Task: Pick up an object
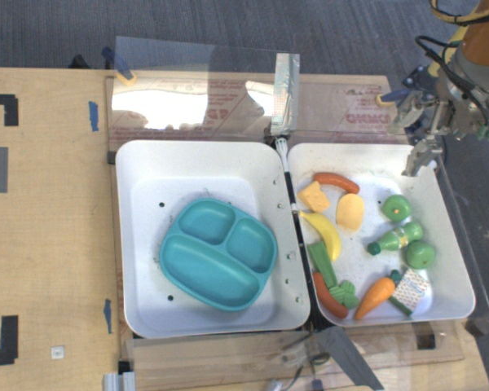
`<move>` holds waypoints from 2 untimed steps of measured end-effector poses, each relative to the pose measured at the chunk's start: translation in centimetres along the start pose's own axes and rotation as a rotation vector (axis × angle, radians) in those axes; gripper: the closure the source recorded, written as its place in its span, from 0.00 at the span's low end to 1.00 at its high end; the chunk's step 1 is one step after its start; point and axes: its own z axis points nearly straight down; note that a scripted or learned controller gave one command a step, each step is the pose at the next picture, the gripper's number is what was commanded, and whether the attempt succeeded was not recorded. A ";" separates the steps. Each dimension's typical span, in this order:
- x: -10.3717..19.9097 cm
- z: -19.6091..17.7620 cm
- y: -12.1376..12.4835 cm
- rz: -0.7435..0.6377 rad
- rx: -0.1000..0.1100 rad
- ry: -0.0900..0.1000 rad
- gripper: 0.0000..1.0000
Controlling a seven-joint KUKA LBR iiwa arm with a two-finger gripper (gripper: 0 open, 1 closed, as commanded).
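Two white bins are seen: a teal divided plate (218,253) in the left, toy food in the right; the state of the jaws (417,160) cannot be told.

Toy foods (363,243) lie scattered in the right bin (452,243).

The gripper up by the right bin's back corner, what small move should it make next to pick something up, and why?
Probably a short move forward and left, over the green apple. The gripper sits at the far right corner of the right bin, holding nothing, and that apple is the nearest toy, with some bare floor around it.
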 end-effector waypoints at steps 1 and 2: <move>-0.5 15.4 1.4 -0.052 0.001 0.001 0.00; -0.2 16.5 6.2 0.006 -0.003 0.006 0.00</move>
